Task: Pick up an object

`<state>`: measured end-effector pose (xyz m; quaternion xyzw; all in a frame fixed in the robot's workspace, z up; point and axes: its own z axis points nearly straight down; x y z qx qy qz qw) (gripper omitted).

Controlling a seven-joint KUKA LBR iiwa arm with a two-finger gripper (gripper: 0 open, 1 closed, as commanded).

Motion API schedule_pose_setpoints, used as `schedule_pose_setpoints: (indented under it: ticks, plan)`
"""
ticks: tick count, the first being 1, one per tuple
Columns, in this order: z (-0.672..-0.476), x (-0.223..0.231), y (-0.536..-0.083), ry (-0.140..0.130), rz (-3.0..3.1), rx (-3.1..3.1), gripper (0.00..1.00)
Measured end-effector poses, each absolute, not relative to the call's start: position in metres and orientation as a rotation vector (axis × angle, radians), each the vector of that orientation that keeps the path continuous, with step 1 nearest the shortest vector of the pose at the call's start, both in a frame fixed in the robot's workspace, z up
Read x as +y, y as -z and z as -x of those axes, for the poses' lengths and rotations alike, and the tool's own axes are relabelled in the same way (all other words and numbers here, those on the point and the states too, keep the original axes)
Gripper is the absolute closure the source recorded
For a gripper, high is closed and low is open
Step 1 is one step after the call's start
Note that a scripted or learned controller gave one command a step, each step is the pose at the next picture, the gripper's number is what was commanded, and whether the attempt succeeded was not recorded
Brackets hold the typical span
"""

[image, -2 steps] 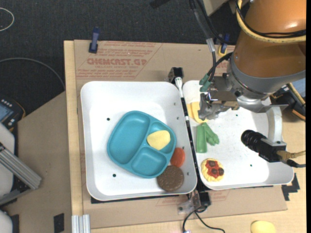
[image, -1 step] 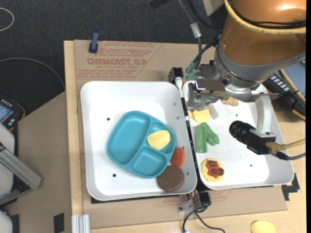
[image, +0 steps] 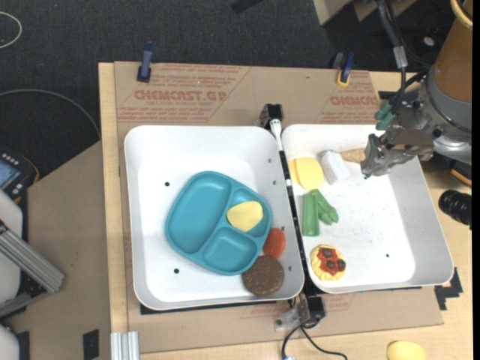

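**Arm poised over the right bin, nothing lifted yet**

A grey robot arm reaches in from the right and hangs its gripper (image: 373, 165) over the upper part of the right bin (image: 405, 223). The view is too small and dark at the tip to tell how the gripper is set, and nothing shows in its grasp. This looks like the approach step, before any pick.

The nearest candidates lie just to the gripper's left: a small white block (image: 334, 166), with a tan scrap (image: 352, 155) beside it and close to the tip, and a yellow piece (image: 307, 172) touching the block's far side. Lower down lie a green pod-shaped toy (image: 318, 210) and a small pizza toy (image: 328, 262), both well apart from the gripper.

The left bin (image: 150, 201) holds a blue divided plate (image: 199, 220) and other toys.

The next move likely calls for a short shift left, then a straight descent over one item
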<state>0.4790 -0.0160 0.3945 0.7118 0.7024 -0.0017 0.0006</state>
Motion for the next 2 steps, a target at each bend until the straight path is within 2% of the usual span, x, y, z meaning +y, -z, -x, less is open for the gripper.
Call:
schedule_pose_setpoints:
  ticks: [1,2]
  plan:
    - [-0.480,0.036,-0.406,-0.005,-2.215,2.226,1.00]
    - [-0.479,0.071,-0.345,0.009,-2.221,2.230,1.00]
